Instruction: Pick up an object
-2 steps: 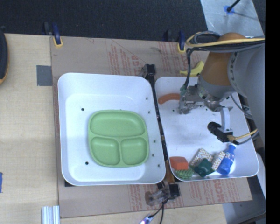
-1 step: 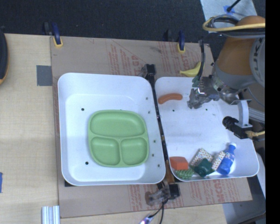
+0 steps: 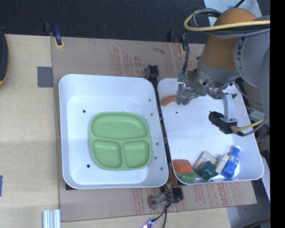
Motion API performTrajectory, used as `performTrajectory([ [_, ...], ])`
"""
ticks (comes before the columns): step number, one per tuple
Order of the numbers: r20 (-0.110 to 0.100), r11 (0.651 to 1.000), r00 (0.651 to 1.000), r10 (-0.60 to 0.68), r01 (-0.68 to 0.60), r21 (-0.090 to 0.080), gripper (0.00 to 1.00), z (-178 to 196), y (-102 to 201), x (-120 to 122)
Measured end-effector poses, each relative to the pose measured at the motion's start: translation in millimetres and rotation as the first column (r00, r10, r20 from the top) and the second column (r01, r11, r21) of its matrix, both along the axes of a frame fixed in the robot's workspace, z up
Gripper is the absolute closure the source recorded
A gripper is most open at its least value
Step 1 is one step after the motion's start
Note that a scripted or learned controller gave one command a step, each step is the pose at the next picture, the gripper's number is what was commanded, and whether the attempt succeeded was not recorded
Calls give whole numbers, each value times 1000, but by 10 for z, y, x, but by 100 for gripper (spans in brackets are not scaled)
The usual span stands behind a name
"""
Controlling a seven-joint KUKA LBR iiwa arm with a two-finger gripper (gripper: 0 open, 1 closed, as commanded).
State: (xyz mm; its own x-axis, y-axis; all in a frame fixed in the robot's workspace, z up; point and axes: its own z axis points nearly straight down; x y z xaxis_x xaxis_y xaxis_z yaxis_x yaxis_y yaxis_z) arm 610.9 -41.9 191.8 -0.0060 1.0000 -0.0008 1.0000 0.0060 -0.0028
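The claw [image 3: 184, 97] hangs low at the far left corner of the right bin [image 3: 256, 175], just beside an orange carrot [image 3: 168, 100]. How far it stands open cannot be told. A green tray [image 3: 119, 140] lies in the left bin [image 3: 71, 127].

Fixed high above the counter [image 3: 23, 127], looking down at a slant, far enough to take in both white bins [image 3: 69, 132] side by side.

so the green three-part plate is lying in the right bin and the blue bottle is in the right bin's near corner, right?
Not quite. The camera view shows the green three-compartment plastic plate lying in the left shallow white bin, not the right one. The small blue bottle is indeed in the near corner of the right shallow white bin.
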Motion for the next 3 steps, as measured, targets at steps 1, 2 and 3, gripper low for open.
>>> performTrajectory([
  [1, -2, 1000, 1000, -3, 3, 0, 100, 71, -345, -211],
  [2, -3, 1000, 1000, -2, 2, 0, 100, -215, -607, -97],
  [3, -2, 1000, 1000, 0, 0, 1, 100, 0, -82, -285],
])
